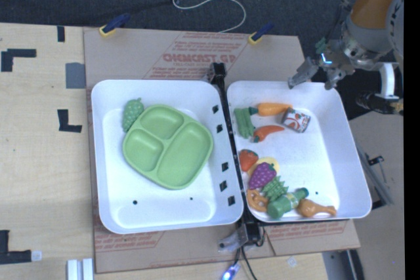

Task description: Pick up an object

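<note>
My gripper (314, 77) hangs over the back edge of the right bin (341, 141), its two fingers spread open with nothing between them. Below it in that bin lie a small red and white can (296, 120), an orange carrot (272, 109), a green bean pod (243, 122) and an orange-red pepper (268, 133). Nearer the front lie a tomato (247, 159), purple grapes (261, 175), green leafy pieces (278, 197) and an orange gourd (315, 209). The can is the closest item to the fingers.
The left bin (108, 141) holds a green divided plate (168, 147) and a green grape bunch (132, 113). Black clips run along the seam between the bins (225, 141). A white cable (197, 3) lies on the dark mat behind.
</note>
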`<state>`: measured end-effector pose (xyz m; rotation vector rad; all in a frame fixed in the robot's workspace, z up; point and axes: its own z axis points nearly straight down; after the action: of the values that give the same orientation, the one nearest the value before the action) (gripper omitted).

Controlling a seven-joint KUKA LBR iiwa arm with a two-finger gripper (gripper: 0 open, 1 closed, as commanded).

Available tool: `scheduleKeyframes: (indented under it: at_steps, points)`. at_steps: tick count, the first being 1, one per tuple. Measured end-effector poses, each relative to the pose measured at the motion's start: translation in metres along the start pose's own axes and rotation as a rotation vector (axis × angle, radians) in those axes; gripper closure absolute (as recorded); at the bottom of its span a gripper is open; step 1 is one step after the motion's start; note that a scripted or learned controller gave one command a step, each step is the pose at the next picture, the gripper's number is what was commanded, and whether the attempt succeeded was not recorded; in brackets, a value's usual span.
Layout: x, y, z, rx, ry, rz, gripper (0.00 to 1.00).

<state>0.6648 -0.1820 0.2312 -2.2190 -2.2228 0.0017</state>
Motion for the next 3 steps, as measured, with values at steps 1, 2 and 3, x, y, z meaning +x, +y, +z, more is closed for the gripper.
scheduleKeyframes:
  at_steps: [1, 2, 3]
  points:
    - [0.036, -0.05, -0.235, -0.02, -0.004, -0.002, 0.0]
    - [0.036, -0.049, -0.233, -0.001, -0.003, 0.0, 1.0]
    - [0.0, -0.103, -0.267, -0.005, -0.003, 0.005, 1.0]
